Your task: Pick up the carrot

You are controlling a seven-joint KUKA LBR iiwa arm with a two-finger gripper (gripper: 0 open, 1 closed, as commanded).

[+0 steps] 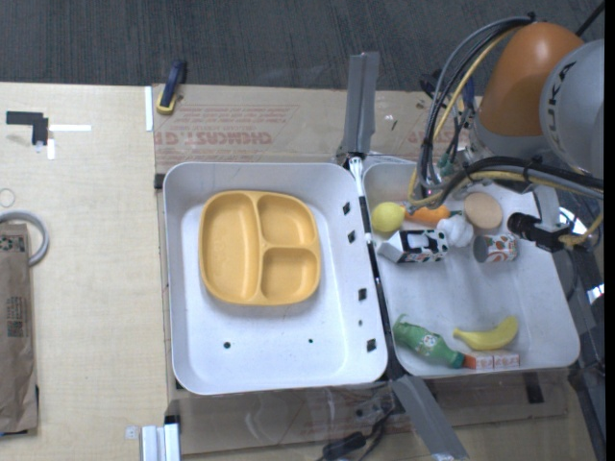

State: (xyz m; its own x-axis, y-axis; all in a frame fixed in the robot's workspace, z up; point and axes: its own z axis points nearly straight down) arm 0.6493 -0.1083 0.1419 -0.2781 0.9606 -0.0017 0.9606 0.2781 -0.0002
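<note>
The carrot is a short orange piece lying near the back left of the right bin. It sits between a yellow lemon and a white object. My gripper hangs just above and behind the carrot, under the arm's orange band, and cables and the wrist body mostly hide it. Nothing visible is lifted off the bin floor.
A black and white carton lies just in front of the carrot. A tan round piece and a small cup sit to its right. A banana, green bottle and red-white box lie at the front. The left bin holds a yellow divided plate.
</note>
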